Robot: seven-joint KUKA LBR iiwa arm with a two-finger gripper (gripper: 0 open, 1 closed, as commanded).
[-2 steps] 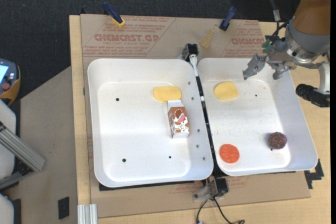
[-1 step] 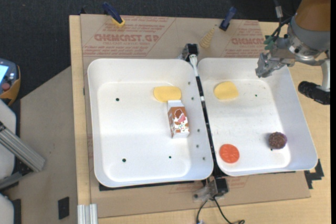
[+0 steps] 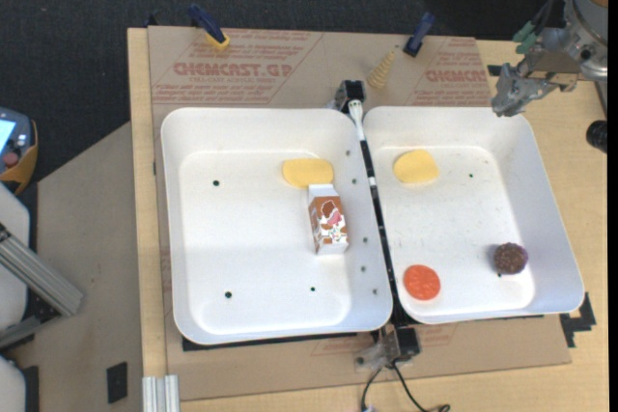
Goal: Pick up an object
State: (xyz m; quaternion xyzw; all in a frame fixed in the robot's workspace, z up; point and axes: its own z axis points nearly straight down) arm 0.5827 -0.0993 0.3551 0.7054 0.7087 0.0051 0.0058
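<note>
The tabletop (image 3: 290, 63) carries two white bins side by side. The left bin (image 3: 193, 207) holds a small carton (image 3: 328, 225) near its 3 o'clock edge and a yellow piece (image 3: 307, 172) just beside it at 12 o'clock. The right bin (image 3: 541, 188) holds a second yellow piece (image 3: 416, 167) at 10 o'clock, an orange disc (image 3: 422, 282) at 7 o'clock and a dark ball (image 3: 510, 258) at 4 o'clock. The gripper (image 3: 509, 101) hangs over that bin's 1 o'clock corner; whether it is open or closed cannot be told, and nothing shows in it.

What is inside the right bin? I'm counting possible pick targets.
The right bin holds a yellow piece, an orange disc and a dark ball. Nothing hides them; their undersides can't be seen.
</note>
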